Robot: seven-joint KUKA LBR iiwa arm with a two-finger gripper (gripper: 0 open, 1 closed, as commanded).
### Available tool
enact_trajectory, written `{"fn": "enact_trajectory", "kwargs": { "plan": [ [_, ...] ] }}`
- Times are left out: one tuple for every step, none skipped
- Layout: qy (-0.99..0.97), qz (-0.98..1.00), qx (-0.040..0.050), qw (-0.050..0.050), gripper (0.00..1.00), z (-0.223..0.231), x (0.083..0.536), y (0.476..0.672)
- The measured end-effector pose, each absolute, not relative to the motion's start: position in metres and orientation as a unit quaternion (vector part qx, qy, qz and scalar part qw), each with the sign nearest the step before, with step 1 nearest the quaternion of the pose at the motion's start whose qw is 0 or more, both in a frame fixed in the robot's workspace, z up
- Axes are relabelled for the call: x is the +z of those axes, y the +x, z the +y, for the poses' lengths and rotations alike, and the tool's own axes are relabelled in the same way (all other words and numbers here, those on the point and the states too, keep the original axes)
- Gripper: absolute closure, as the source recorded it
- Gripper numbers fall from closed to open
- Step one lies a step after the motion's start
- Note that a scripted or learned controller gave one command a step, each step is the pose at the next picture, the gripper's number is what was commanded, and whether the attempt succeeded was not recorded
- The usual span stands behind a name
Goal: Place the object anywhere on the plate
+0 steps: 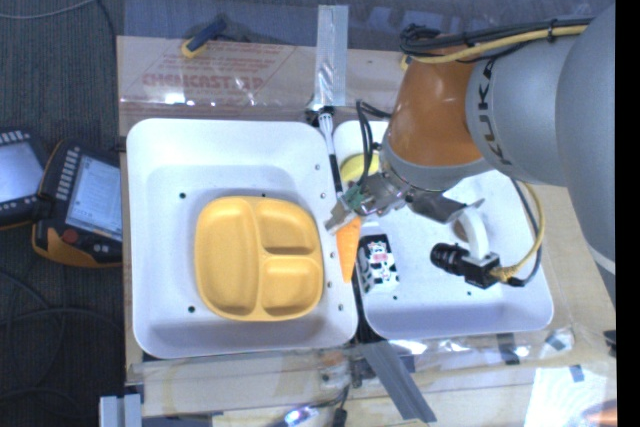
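- A yellow divided plate (pixel 260 256) lies in the middle of the left bin (pixel 160 165), its three compartments bare.
- An orange carrot-shaped object (pixel 347 247) lies at the left edge of the right bin (pixel 500 310), against the wall between the bins, off the plate.
- The gripper (pixel 358 201) hangs just above the orange object's upper end; whether it pinches anything cannot be told.
- A yellow round thing (pixel 352 166) sits near the right bin's upper left corner.
- A black-and-white patterned item (pixel 377 265) lies just right of the orange object.
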State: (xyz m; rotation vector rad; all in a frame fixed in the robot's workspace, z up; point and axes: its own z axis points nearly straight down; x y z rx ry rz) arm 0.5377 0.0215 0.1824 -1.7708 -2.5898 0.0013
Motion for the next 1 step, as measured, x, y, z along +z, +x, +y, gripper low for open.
{"fn": "enact_trajectory", "kwargs": {
  "plan": [
    [-0.564,-0.826,0.0002,0.002,0.00,0.0215,0.1825,0.5378]
  ]
}}
